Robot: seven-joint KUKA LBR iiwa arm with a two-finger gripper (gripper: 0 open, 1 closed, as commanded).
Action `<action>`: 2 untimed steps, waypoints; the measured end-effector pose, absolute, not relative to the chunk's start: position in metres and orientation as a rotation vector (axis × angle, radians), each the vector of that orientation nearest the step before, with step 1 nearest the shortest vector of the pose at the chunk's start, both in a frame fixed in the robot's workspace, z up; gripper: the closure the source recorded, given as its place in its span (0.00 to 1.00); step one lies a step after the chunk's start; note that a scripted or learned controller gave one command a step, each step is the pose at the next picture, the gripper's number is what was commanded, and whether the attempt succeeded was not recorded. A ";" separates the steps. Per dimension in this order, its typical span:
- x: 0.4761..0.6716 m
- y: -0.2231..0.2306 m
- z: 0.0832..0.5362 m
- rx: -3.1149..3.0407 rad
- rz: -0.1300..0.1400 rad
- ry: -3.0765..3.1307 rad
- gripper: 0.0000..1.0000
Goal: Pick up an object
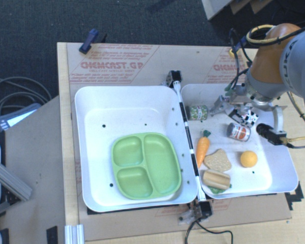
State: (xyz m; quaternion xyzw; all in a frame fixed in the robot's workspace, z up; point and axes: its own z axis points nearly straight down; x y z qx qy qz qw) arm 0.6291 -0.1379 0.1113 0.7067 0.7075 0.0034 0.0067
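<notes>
The right bin (279, 179) holds several toy foods. A green can (197, 112) lies at its far left, and a red-and-silver can (239, 131) lies near the middle. Closer to the front are an orange carrot (202, 150), a bread slice (217, 161), a sandwich roll (216, 179) and an orange fruit (248, 159). My gripper (241, 113) hangs low over the bin's far part, just above the red-and-silver can. A small black-and-white object (250, 119) sits right at its tip. I see nothing lifted.
The left bin (91, 105) holds a green divided plate (145, 165). A black clip (174, 77) sits at the far end of the wall between the bins. Cables trail from the arm at the right. A blue object (88, 40) lies on the cardboard at the back.
</notes>
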 end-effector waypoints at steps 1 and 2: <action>0.549 -0.091 0.084 2.223 -0.001 2.223 0.00; 0.596 -0.149 0.105 2.221 0.001 2.219 0.00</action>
